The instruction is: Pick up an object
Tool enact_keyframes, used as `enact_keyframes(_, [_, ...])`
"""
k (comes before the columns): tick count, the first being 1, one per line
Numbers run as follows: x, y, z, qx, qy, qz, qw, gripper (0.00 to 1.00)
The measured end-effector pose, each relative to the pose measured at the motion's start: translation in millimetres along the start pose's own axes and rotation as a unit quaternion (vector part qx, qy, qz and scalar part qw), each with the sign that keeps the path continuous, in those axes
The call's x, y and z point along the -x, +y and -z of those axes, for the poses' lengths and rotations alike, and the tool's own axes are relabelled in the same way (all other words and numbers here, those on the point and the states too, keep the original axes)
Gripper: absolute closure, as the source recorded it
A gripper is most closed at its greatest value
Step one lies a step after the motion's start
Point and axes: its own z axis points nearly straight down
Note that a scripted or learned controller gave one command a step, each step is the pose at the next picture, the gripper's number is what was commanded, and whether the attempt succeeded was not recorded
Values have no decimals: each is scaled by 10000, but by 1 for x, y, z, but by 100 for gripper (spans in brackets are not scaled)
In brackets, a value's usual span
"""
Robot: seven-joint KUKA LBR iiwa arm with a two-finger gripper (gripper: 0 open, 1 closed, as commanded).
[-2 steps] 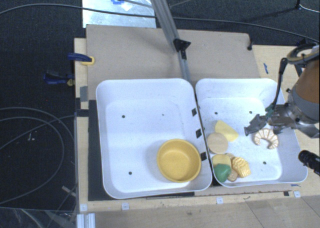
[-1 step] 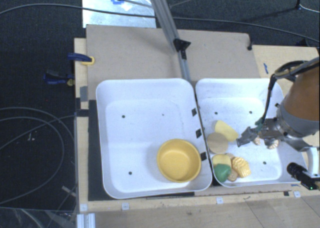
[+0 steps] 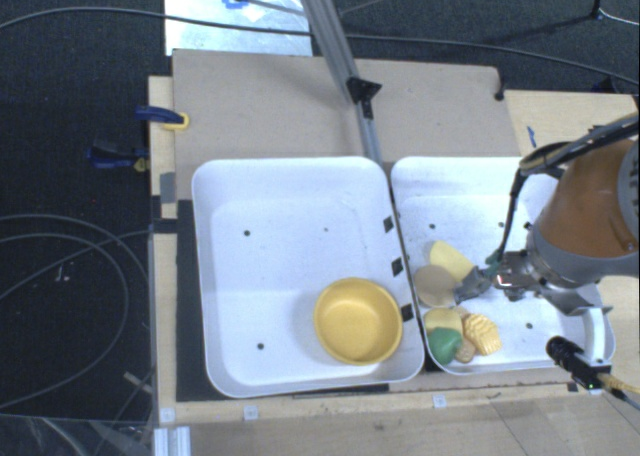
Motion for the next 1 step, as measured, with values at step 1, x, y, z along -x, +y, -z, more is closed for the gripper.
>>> enact_keyframes(1, [0, 0, -48, 10, -4, 1, 10000, 0])
